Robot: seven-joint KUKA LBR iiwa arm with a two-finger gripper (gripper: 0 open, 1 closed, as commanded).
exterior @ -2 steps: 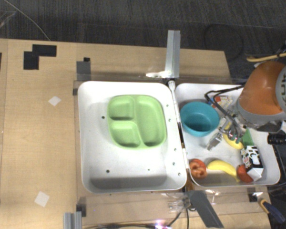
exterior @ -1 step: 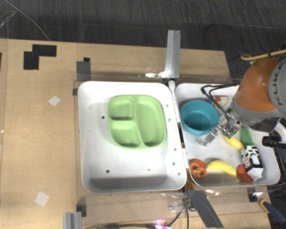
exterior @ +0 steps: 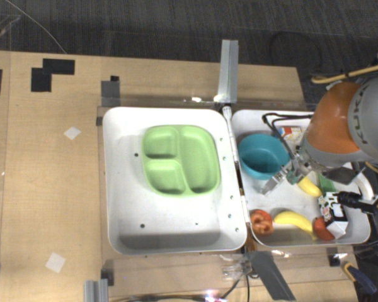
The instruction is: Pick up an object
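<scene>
Gripper (exterior: 282, 178), jaws' state impossible to tell, low in the right bin (exterior: 360, 231) beside the teal cup (exterior: 262, 154); nearest candidate, a banana (exterior: 293, 220), lies just nearward, long axis running left–right beside the apple (exterior: 261, 221).

a grey robot arm (exterior: 372, 115) enters from the three o'clock edge of the camera view, its wide orange band (exterior: 332, 126) sitting just above the wrist. from the band the wrist slopes toward seven o'clock and narrows to a two-finger gripper (exterior: 276, 182), slightly right of the picture's centre. the metal fingers (exterior: 271, 185) point toward eight o'clock, tilted rather than straight down. nothing can be made out between them.
</scene>
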